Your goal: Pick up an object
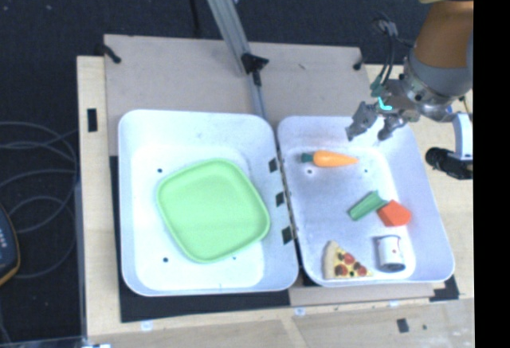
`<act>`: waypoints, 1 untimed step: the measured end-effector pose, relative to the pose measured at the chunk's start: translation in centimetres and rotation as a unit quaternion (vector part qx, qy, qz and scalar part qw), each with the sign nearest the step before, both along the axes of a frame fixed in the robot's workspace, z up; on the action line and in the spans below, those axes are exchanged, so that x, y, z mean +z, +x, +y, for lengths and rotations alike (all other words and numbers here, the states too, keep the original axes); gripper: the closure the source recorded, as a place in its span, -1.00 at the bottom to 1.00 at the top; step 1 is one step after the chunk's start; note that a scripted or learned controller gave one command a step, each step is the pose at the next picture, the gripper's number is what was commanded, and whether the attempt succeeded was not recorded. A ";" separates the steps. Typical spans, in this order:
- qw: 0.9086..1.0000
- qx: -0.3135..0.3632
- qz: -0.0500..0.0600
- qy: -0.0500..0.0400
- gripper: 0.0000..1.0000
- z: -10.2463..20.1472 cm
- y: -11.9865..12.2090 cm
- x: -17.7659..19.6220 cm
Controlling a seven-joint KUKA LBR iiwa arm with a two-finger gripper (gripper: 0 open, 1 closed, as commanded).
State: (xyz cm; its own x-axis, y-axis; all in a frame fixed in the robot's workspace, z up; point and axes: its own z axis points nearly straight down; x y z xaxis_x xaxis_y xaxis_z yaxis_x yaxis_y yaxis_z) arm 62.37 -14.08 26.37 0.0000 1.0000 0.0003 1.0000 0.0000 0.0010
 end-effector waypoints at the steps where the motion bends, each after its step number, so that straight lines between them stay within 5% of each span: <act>1: 1.000 0.000 0.000 0.000 -1.00 0.0 0.0 0.0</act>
